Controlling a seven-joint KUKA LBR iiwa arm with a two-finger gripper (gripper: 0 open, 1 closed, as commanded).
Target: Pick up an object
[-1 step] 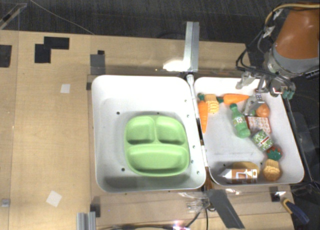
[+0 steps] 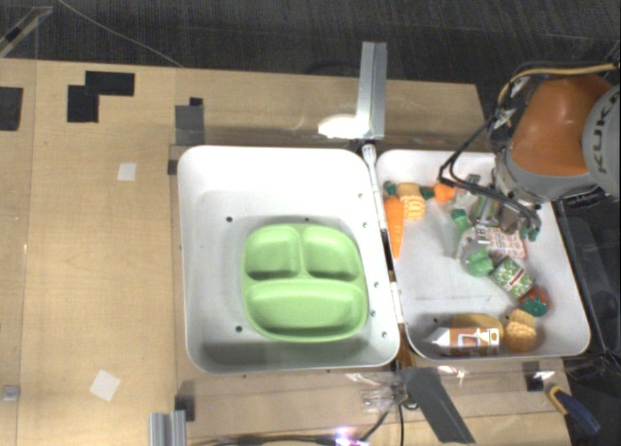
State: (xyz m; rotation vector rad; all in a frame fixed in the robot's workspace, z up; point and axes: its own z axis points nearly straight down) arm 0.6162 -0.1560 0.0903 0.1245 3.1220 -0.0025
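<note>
At the bottom of the right bin (image 2: pixel 572 333), nearest the camera, a brown bottle (image 2: pixel 473 334) lies on its side with its long axis running left to right, and a small yellow-orange piece (image 2: pixel 521 334) sits touching its right end. Just above these, a green and white packet (image 2: pixel 511 276) lies tilted, with a small green piece (image 2: pixel 476 263) beside it on the left. Directly above that pair is the gripper (image 2: pixel 490 231), hanging down from the arm's orange band (image 2: pixel 553 134) in the upper right of the frame. Whether it is wide, narrow or holding anything cannot be told; clutter hides its tips.

So the nearest candidates lie immediately below and slightly right of the gripper in the picture, the packet's long axis slanting from upper left to lower right. Further up and left, against the bin's dividing wall, a carrot (image 2: pixel 395 221) stands lengthwise top to bottom, with a corn cob (image 2: pixel 411 206) beside it. The left bin (image 2: pixel 204 240) holds a green divided plate (image 2: pixel 305 282).
</note>
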